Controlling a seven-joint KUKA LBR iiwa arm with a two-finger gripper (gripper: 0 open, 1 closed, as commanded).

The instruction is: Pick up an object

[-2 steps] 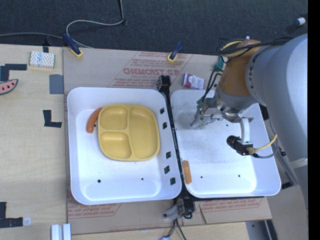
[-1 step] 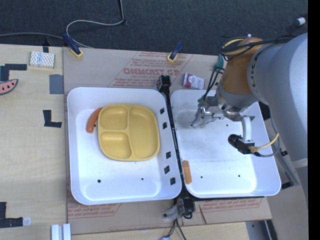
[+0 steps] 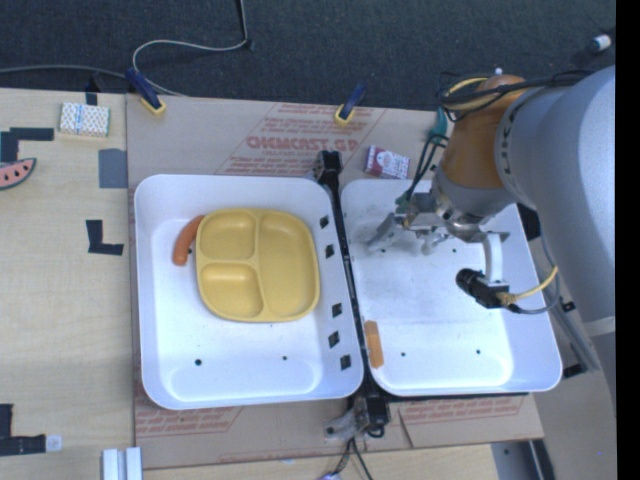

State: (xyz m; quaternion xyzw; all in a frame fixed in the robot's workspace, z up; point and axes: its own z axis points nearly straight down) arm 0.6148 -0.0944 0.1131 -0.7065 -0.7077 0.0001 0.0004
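Note:
My gripper (image 3: 405, 238) hangs over the far part of the right bin (image 3: 520, 368), fingers spread and pointing down, with nothing between them. A small orange stick (image 3: 372, 343) lies against that bin's left wall, well in front of the gripper. In the left bin (image 3: 160, 368) a yellow divided plate (image 3: 258, 265) lies flat. An orange sausage (image 3: 185, 239) rests against the plate's left edge. The grey arm with its orange band (image 3: 480, 138) covers the right bin's far right corner.
A red and white packet (image 3: 385, 161) lies on the cardboard behind the right bin. Black clips (image 3: 335, 268) line the ridge between the bins. Yellow clamps (image 3: 350, 108) hold the cardboard's far edge. A black fitting with a yellow cable (image 3: 485, 288) hangs off the arm.

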